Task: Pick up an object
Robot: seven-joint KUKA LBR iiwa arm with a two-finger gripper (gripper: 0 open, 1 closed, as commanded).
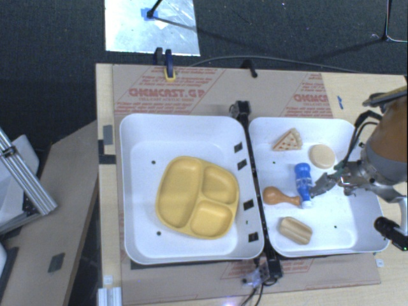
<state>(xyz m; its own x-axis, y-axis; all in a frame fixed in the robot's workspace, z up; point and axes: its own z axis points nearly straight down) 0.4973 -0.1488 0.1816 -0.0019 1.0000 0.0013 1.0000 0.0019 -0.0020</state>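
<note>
Near the right bin's (344, 130) centre stood a blue plastic bottle with white cap (303, 182), touching a brown wooden pestle-shaped piece (280, 197). Gripper (319, 185) beside the bottle; state of the jaws indeterminable. Judged: approach made, grasp and lift outstanding.

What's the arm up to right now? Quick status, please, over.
Gripper low in the right bin, tips at the blue bottle; grasp unconfirmed. Wooden pestle lies against the bottle's lower end. Round biscuit and waffle wedge lie apart, beyond.
</note>
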